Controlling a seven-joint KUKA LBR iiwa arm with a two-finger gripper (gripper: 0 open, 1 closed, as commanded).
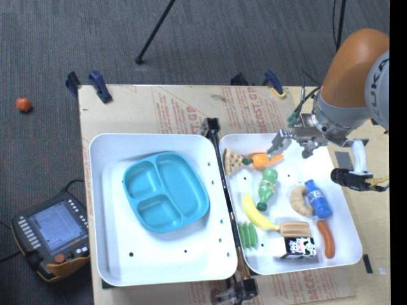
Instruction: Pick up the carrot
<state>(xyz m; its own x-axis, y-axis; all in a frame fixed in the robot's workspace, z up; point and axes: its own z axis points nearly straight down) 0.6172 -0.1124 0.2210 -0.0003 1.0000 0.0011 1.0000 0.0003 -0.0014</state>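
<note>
So the carrot (266,159) was sitting at about 11 o'clock in the right bin (346,189), up near its back wall, with the waffle piece (233,161) touching it on the 9 o'clock side and the green bottle (266,189) just beside it toward 6. The gripper (294,140) hung just past the carrot at roughly 2 o'clock from it, fingers looking spread, one dark finger (278,143) angled down close to the carrot's tip, nothing between them. My worry: the carrot was wedged in a crowded corner, so a descent slightly off could clip the waffle or bottle, or close on the narrow end and squirt it out. The bin wall right behind it could also block the far finger. The blue tray (166,190) in the left bin (102,202) was well apart, no issue.
</note>
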